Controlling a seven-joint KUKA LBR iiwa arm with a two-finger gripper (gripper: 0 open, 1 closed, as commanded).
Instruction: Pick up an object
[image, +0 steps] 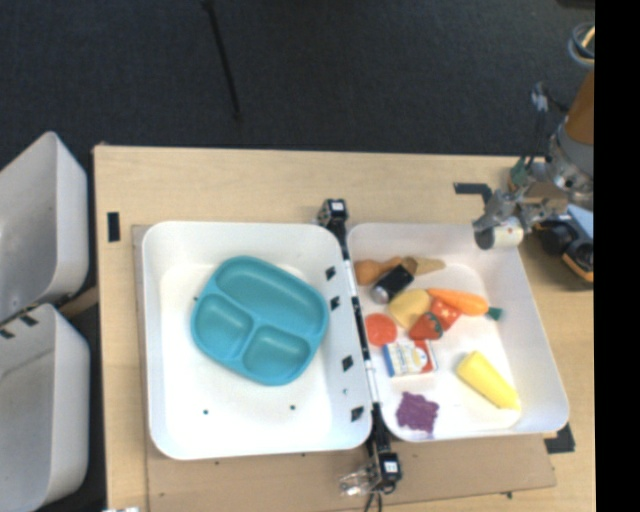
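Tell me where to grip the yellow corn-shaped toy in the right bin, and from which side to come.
Judging from this view, grip the yellow corn-shaped toy across its middle, coming straight down from above. It lies flat and slanted on the floor of the right white bin, with bare floor along both long sides, so fingers set across its narrow width should fit. The purple toy lies apart.

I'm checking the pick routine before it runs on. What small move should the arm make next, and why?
Probably swing the hand inward and down toward the yellow corn. The hand sits over the right bin's far right corner, holding nothing, and the corn lies apart from the clustered toys.
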